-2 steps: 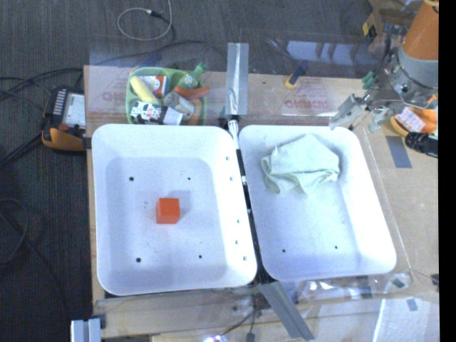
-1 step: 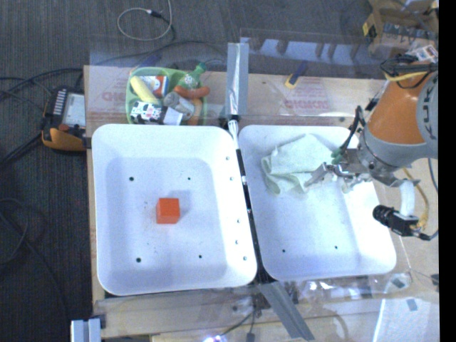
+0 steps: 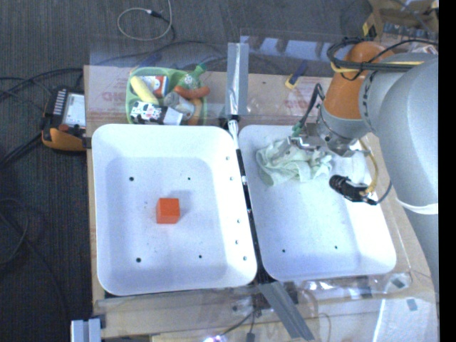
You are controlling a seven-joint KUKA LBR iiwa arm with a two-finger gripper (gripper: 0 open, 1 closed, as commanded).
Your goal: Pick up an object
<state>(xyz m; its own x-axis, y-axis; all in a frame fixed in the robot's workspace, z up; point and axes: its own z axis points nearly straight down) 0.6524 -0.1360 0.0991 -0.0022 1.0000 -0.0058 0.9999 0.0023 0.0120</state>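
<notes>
Right white bin (image 3: 356, 255), far end: crumpled pale cloth (image 3: 288, 164) directly beneath gripper (image 3: 311, 142); grip state unclear.

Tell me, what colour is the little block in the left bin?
Orange. The block shows clearly in the camera view.

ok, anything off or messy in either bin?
Nothing damaged or spilled. The pale cloth lies crumpled in the right bin's far end, under the gripper. The orange block sits squarely in the left bin. A green tub of toys stands behind the bins.
</notes>
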